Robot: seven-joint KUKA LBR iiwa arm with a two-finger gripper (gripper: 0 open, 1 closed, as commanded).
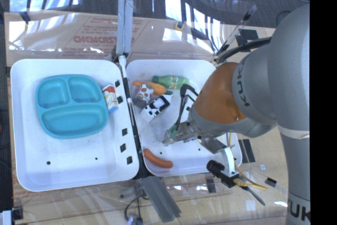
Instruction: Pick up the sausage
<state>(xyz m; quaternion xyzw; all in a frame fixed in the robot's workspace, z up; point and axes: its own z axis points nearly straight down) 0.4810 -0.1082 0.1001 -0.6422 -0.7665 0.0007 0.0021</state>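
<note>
Sausage (158, 159) lies at the near edge of the right bin (202, 68), by the divider, untouched. Claw (176, 135) hovers just beyond it, over the bin floor; its state I cannot tell. Judgement: shift toward the near wall, straddle the sausage across its short axis, then descend. Wrist bulk hides the bin's right half. The small patterned items further back are hard to identify.

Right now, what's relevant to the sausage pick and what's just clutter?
Relevant:
sausage, near front edge of the right bin
gripper, above that bin

Clutter:
green bottle
carrot
black-and-white item
blue tray
small carton
</note>
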